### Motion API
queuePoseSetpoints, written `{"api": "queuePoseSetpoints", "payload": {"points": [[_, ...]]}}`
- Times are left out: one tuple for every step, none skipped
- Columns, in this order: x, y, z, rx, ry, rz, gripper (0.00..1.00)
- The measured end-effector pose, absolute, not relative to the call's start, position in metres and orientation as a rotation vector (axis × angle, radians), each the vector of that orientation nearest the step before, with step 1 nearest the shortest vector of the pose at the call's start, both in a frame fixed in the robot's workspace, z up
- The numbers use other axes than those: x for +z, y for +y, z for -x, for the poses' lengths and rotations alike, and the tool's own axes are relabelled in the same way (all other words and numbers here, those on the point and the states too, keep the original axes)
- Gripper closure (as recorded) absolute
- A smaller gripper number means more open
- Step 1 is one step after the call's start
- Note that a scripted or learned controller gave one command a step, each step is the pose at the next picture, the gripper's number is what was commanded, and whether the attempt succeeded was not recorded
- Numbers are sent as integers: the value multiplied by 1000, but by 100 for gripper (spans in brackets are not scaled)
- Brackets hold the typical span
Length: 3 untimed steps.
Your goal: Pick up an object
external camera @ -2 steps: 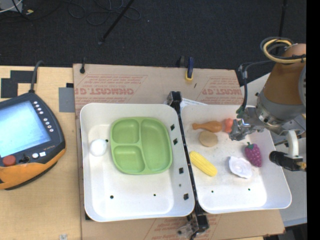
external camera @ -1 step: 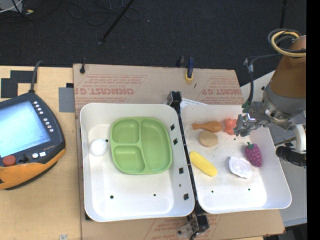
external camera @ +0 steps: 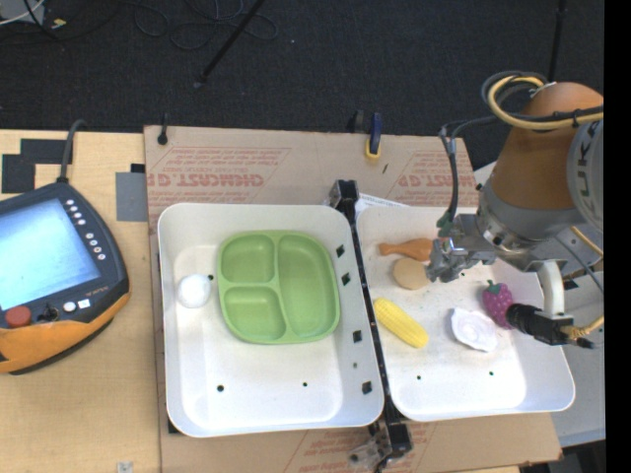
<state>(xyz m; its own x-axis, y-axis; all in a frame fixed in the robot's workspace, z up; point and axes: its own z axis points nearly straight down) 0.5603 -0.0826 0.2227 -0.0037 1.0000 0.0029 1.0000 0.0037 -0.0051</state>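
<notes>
Over the right bin (external camera: 552,392), the gripper (external camera: 441,262) hangs beside a tan rounded object (external camera: 408,275) and an orange piece (external camera: 406,249); jaw state cannot be determined. Corn cob (external camera: 401,322), white shell-like item (external camera: 474,330) and purple grapes (external camera: 496,300) lie nearby. Left bin (external camera: 197,382) holds a green divided plate (external camera: 277,287) and a white ball (external camera: 193,290).

The arm (external camera: 537,205) is grey with a broad rounded orange band above the wrist. A yellow-and-black cable (external camera: 513,89) loops over its top. The small end effector (external camera: 446,260) is dark grey metal
</notes>
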Motion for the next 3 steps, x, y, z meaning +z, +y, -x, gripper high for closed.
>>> {"api": "queuePoseSetpoints", "payload": {"points": [[214, -29, -540, 5, -2220, 2214, 100], [226, 25, -521, 3, -2223, 2212, 100], [235, 75, -503, 5, -2221, 2215, 100]]}}
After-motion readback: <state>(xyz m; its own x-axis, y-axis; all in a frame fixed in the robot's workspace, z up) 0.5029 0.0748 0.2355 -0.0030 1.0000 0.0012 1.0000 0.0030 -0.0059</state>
